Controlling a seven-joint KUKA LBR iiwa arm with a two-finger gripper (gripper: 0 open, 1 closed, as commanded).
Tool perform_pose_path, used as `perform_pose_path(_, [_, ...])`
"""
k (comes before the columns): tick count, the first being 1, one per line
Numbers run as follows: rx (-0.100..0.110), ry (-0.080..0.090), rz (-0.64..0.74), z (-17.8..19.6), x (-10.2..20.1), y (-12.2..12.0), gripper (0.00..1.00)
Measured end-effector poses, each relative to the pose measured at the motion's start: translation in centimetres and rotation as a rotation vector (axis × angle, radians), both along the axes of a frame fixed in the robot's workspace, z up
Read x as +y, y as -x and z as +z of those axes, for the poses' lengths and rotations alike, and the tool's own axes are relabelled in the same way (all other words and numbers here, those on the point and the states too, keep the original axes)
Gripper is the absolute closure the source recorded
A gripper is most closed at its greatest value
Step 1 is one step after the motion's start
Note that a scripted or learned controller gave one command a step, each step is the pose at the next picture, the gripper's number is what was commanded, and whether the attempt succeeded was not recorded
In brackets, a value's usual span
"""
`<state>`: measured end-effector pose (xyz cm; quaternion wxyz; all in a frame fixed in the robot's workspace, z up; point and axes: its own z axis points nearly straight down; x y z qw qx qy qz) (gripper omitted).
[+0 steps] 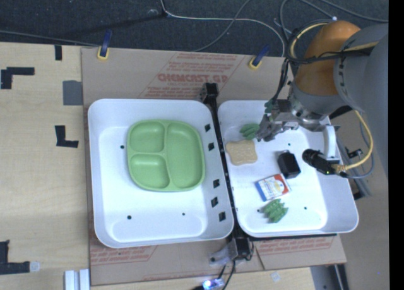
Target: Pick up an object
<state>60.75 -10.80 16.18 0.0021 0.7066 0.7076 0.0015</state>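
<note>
- Looks like the reach-in step: gripper (pixel 268 129) is low over the right bin (pixel 341 216), right at a green leafy piece (pixel 249 131) near the bin's back-left corner.
- Honestly can't tell if the fingers are spread or pinching anything.
- Next it needs a clean close on that soft, floppy green bit, then lift.
- Nearby: spongy tan bread slice (pixel 242 152), hard black block (pixel 289 163), flat glossy packet (pixel 273 187).

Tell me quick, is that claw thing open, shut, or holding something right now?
Gripper: cannot be told; it sits low in the right bin, over a green item near the tan sponge-like piece.
</note>
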Motion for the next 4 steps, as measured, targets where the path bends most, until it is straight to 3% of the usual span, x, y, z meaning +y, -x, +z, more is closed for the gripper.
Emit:
perform_pose_path(1, [0.002, 0.0, 0.0, 4.2, 0.0, -0.1, 1.0])
perform_pose_path(4, [0.007, -0.002, 0.004, 5.3, 14.1, 1.7, 1.0])
